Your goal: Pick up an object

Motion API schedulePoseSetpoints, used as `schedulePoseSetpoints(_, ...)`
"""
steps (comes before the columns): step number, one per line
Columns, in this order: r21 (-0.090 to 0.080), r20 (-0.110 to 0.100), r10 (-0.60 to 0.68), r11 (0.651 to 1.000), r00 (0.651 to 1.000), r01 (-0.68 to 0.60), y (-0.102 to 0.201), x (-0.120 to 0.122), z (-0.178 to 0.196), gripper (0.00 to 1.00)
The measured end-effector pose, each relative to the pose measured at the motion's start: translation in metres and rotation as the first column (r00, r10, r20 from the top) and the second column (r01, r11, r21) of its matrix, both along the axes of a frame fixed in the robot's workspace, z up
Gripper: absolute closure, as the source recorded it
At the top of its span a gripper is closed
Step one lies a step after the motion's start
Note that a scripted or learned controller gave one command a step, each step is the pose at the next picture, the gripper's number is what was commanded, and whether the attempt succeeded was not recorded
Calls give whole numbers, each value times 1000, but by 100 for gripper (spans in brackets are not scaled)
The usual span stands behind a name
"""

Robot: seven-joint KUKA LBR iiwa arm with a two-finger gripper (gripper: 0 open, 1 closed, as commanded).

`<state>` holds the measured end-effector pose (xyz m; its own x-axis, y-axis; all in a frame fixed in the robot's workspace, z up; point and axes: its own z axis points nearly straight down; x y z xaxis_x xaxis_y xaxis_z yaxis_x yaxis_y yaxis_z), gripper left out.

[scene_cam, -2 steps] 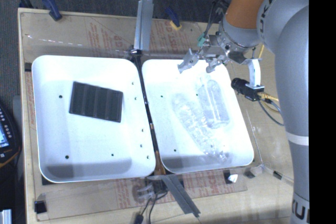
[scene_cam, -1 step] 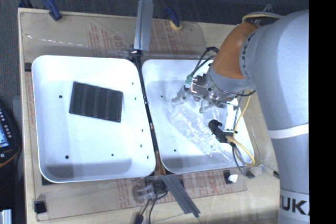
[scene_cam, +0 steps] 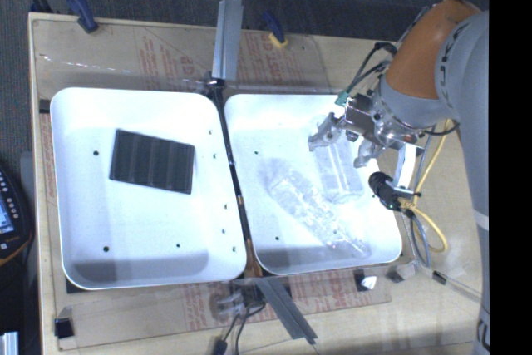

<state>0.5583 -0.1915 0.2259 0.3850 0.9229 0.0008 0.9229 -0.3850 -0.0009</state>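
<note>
A clear plastic container (scene_cam: 339, 175) lies in the right bin (scene_cam: 249, 179), near its right side. A second clear, crinkled plastic piece (scene_cam: 303, 204) stretches diagonally from the bin's middle toward its front right corner. My gripper (scene_cam: 343, 145) hangs over the far end of the clear container, open, with one finger (scene_cam: 322, 135) to its left and the other (scene_cam: 366, 154) to its right. The container's top end lies between and just below them; I cannot make out any contact. In the left bin (scene_cam: 75, 179) a dark ribbed rectangular slab (scene_cam: 152, 161) lies flat.
The divider (scene_cam: 233, 179) between the bins runs front to back. A metal post (scene_cam: 226, 37) stands behind the bins, with blue clamps (scene_cam: 83, 12) on the bench's far edge. Cables (scene_cam: 424, 212) hang from the wrist beside the right bin's right wall.
</note>
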Motion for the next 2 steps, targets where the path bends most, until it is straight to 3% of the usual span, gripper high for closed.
schedulePoseSetpoints(1,-2,0,-168,986,986,168,-5,-38,52,0)
schedulePoseSetpoints(2,2,-7,-39,999,999,39,-5,8,-15,0)
